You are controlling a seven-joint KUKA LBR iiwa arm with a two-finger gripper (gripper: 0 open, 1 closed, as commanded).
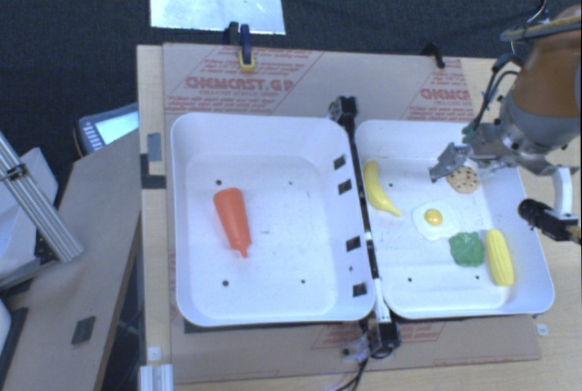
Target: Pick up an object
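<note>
— White plastic, both bins: the left bin [186, 198] and the right bin [536, 289] sit side by side on the bench, sharing a middle wall. Which thing is the arm at?

— The gripper [448, 165] hangs over the far half of the right bin, just beside the cookie [464, 179], on the side toward the middle wall. Whether it is open or closed I cannot tell from this slant, and nothing shows as held in it.

— How does the cookie lie?

— Flat on the bin floor, toward the far right corner. It is a round, pale tan disc with dark specks, so it has no long axis and points no way in particular. Its far edge is partly hidden by the gripper.

— And the rest in that bin?

— A yellow banana [378, 189] lies near the middle wall, its long axis running from the far edge toward the near edge, curving off toward the right wall at its near end. A fried egg [434, 219], white with a yellow yolk, lies flat near the bin's centre. Beside it, toward the near right corner, is a green leafy piece [467, 248], touching or nearly touching a yellow corn cob [499, 256] whose long axis also runs far to near.

— The left bin?

— An orange carrot [232, 218] near the centre, broad end toward the far edge, narrow tip pointing at the near edge, tilted slightly toward the middle wall.
</note>
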